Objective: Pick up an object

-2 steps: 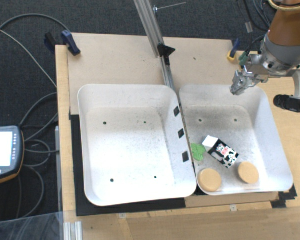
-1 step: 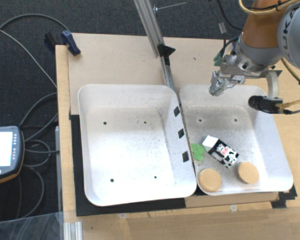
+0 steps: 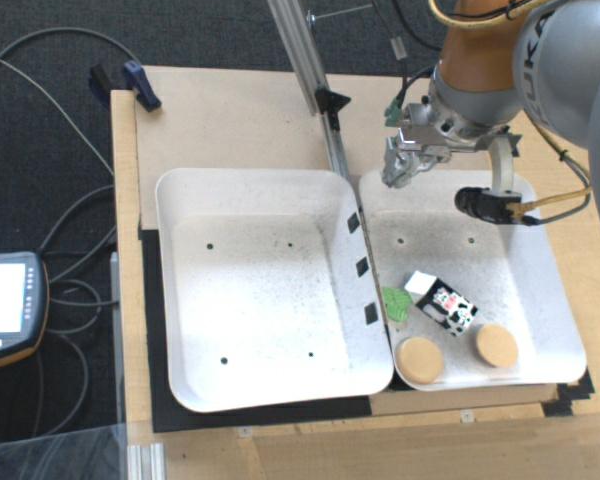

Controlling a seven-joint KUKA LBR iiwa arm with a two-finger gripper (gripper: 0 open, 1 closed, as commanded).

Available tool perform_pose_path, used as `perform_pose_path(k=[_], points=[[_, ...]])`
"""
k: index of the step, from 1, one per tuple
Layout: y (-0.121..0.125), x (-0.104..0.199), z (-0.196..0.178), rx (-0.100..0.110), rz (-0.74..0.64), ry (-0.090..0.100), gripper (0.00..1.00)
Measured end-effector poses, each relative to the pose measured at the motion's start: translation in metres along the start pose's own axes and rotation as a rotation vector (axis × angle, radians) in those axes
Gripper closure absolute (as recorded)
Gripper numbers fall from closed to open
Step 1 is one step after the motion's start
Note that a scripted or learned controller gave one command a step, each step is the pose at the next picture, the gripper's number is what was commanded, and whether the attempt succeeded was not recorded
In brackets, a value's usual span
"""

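Wooden bench (image 3: 230, 118) on dark carpet (image 3: 40, 8). Two white bins side by side, touching: left bin (image 3: 250, 288), right bin (image 3: 540, 298). Blue clamp (image 3: 140, 83) on the bench's far left corner. Aluminium post (image 3: 300, 58) rises slanted from behind the bins' seam. Grey cables (image 3: 40, 148) loop across the floor at left. Handheld pendant with lit screen (image 3: 10, 303) at the left edge.

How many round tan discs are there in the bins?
2. Both lie in the right bin near its front edge: one disc at the front left corner, the other disc to its right, beside the black-and-white box. None looks hidden.
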State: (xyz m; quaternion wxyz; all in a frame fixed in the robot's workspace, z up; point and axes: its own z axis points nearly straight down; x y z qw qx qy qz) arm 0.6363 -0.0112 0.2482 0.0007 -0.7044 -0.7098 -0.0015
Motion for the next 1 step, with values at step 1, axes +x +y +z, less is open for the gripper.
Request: perform_pose_path(k=[1], points=[[0.0007,0.0633,0.0106,0.005,0.000,0.001,1.00]])
